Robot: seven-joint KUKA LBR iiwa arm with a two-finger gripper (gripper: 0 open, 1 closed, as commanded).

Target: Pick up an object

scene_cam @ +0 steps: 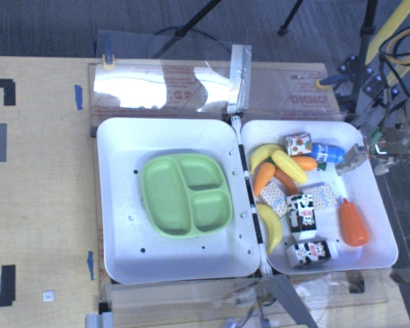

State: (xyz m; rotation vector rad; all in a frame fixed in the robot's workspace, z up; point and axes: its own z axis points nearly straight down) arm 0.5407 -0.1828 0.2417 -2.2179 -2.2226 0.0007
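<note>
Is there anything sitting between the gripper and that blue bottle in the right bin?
Nothing visible does. The gripper sits at the right bin's far right edge, and the blue bottle lies just to its left with bare bin floor between them. The small carton and the carrot lie beyond the bottle.

Red print on clear panel [191,87] behind bins, too blurred to read.

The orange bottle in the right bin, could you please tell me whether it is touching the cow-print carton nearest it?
Apart. The camera view shows bare white bin floor between the orange bottle and the cow-print carton.
</note>
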